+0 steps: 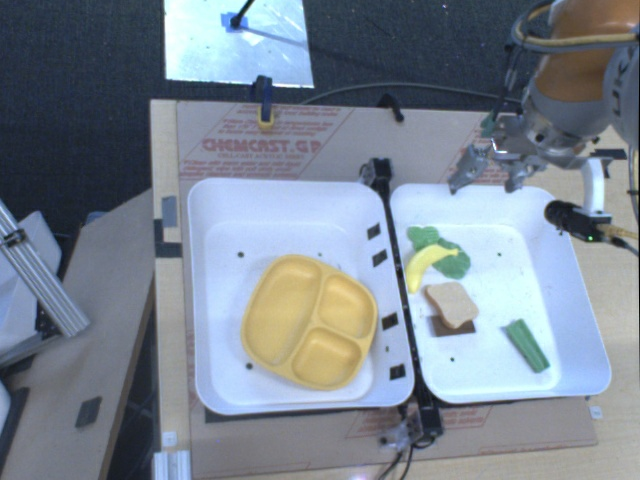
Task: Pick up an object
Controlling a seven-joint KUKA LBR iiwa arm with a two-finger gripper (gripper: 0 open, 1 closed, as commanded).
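My gripper (492, 175) hangs above the far edge of the right bin (570, 268), its two fingers spread apart and nothing between them. Below it in the right bin lie a yellow banana (428, 259) on top of green leafy pieces (441, 249), a slice of bread (452, 304) resting on a brown square, and a green stick (526, 345) toward the near right corner. All of these sit well nearer the camera than the gripper.
The left bin (220, 258) holds a yellow divided plate (309, 321). A black divider with clips (393, 268) runs between the two bins. A metal sheet (238, 26) lies beyond the bench at the back left.
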